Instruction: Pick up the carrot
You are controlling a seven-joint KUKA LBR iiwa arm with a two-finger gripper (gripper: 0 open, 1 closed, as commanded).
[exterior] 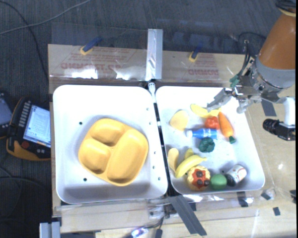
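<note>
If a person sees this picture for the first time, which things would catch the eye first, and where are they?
Probably the big yellow divided tray, alone in the left bin. Next the heap of small colourful toy foods in the right bin, with the orange carrot near its upper right side. The arm's orange band at the top right also stands out, with the gripper hanging above the carrot.

A robotics lab is showing itself here: a grey-and-orange industrial arm [280, 43] is reaching over a bench [104, 63] bearing two white bins [64, 148], while cables [20, 19] and a teach pendant [27, 130] are lying on dark carpet [20, 58].
</note>
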